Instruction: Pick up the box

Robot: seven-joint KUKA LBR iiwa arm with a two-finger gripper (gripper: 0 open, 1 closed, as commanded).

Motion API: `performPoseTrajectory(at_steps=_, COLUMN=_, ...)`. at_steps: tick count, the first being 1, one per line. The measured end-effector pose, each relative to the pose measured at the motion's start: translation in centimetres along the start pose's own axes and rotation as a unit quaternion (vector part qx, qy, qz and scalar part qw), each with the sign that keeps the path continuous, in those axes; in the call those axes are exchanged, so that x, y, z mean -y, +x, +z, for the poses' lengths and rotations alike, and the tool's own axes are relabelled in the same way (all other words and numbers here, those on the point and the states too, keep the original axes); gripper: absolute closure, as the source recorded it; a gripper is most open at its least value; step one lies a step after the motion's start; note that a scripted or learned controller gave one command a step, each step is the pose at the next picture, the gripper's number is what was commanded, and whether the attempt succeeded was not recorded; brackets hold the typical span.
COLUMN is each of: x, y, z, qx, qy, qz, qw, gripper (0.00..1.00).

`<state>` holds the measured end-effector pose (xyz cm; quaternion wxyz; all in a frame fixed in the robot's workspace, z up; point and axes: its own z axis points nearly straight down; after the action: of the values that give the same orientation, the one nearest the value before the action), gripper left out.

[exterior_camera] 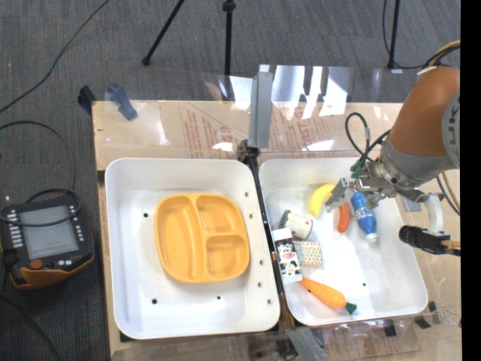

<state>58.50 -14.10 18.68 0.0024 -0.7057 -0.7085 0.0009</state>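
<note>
I'm running this in a robotics lab: tripod legs (pixel 176 17) on grey carpet, a teach pendant (pixel 46 237) beside the bench's left edge, cables trailing.

An orange divided plate (pixel 201 237) lies in the left bin (pixel 120 201); a carrot (pixel 328 295) in the right.

Both bins, the left bin (pixel 120 201) and the right bin (pixel 391 277), look like smooth white plastic with a soft shine, and the divided tray (pixel 201 236) is smooth orange-yellow plastic, a little glossy. The box (pixel 285 256) seems to be printed cardboard with a matt face, while the carrot (pixel 325 293) and the banana (pixel 322 198) look like smooth plastic toys. The table (pixel 188 130) has a glossy, reflecting top, the floor (pixel 60 43) looks like rough dark carpet, and the arm (pixel 425 122) has a smooth orange shell with a dull shine.
</note>
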Motion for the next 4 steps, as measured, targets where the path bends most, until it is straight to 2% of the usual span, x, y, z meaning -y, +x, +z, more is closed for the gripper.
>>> performPoseTrajectory(at_steps=1, x=3.2, y=0.4, z=-5.7, qx=0.001, qy=-0.001, qz=-0.14, qw=0.9902, gripper=0.0)
performPoseTrajectory(at_steps=2, x=11.0, y=4.4, z=5.7, qx=-0.001, qy=0.001, qz=-0.139, qw=0.9903, gripper=0.0)
performPoseTrajectory(at_steps=3, x=4.6, y=3.7, z=9.2, qx=0.007, qy=-0.006, qz=-0.133, qw=0.9911, gripper=0.0)
performPoseTrajectory(at_steps=4, x=1.5, y=0.6, z=9.3, qx=0.002, qy=-0.007, qz=-0.154, qw=0.988, gripper=0.0)
